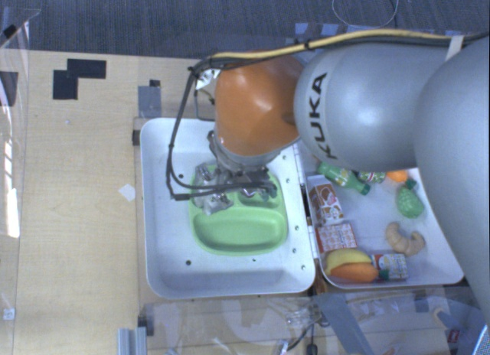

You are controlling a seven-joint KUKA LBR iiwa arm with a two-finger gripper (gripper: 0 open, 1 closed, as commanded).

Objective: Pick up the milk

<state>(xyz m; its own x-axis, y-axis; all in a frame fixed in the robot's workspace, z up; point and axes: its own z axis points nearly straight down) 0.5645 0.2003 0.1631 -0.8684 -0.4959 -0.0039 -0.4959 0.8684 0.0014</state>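
- Camera view shows the gripper (230, 189) low in the left bin (164, 269), over the top edge of a green tray (239, 232); whether it is wide or narrow, I cannot tell.
- Above it sit the orange band (253, 109) and the grey arm (383, 93), reaching in from the right; a black cable (176, 135) loops down beside the wrist.
- In the right bin (444, 269), the milk (326, 202), a small carton, lies near the left wall, well apart from the gripper.
- Around the milk: a green bottle (344, 177) above, a red box (337, 236) just below, then a banana (346, 256) and orange fruit (353, 272).
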